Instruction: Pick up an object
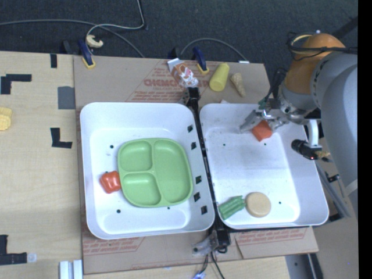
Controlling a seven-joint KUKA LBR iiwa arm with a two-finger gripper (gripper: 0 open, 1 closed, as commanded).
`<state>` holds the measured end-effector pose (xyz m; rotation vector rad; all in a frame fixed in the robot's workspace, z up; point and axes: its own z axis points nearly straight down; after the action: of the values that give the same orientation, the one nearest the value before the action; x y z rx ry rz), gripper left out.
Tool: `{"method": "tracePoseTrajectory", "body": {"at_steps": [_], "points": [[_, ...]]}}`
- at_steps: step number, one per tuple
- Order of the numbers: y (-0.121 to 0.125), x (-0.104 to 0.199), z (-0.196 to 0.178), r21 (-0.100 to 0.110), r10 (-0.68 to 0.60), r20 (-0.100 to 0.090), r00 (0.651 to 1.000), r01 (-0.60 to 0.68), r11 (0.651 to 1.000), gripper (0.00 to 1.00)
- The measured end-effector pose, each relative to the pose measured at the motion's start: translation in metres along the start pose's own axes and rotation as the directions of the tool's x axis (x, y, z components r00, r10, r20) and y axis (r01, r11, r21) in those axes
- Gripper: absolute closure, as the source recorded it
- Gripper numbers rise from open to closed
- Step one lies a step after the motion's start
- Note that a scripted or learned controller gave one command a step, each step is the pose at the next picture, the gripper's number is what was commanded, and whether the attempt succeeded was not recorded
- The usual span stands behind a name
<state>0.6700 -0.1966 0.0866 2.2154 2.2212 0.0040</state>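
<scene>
One small orange-red block sits just below our gripper in the right white bin; we cannot tell the gripper's grasp state.

We see two white bins, a green divided plate, an orange-red block, another orange-red piece, a tan disc, a green vegetable, and a yellow cylinder.

Divided plate in left bin, small block touching its left; round piece and pod at right bin's front
</scene>
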Motion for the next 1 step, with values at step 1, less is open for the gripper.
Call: {"method": "tracePoseTrajectory", "body": {"at_steps": [1], "points": [[0.0002, -0.0006, -0.0102, 0.000, -0.001, 0.003, 1.000, 0.001, 1.000, 1.00]]}}
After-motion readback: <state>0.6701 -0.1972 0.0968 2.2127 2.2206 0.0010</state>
